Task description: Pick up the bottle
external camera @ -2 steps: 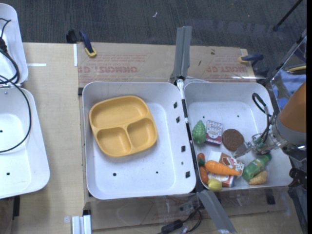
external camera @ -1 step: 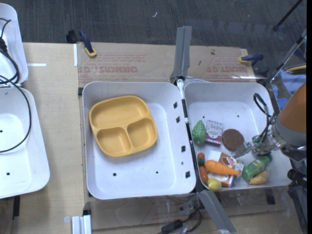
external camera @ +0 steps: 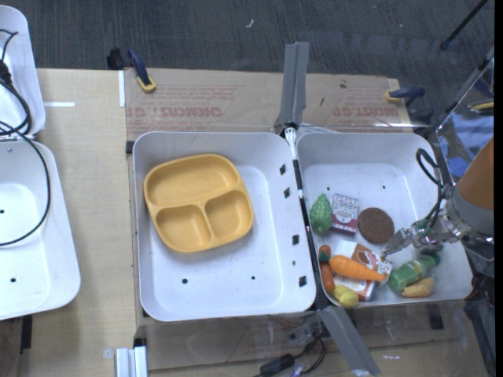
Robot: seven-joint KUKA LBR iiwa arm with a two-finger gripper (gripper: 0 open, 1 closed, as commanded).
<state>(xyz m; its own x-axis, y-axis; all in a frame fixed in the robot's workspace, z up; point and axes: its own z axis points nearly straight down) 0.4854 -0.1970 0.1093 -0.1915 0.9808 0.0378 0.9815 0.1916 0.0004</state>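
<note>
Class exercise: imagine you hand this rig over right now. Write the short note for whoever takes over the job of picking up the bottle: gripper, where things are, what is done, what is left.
Gripper: low in the right bin, near its right wall, just above the green bottle. Whether the fingers are open or shut cannot be made out.
Bottle: lying on its side on the bin floor at the front right corner, among toy food, next to the carrot.
Left bin: holds a yellow divided plate.
Done: arm is brought over the bottle.
Left: grasp the bottle and lift it.
</note>
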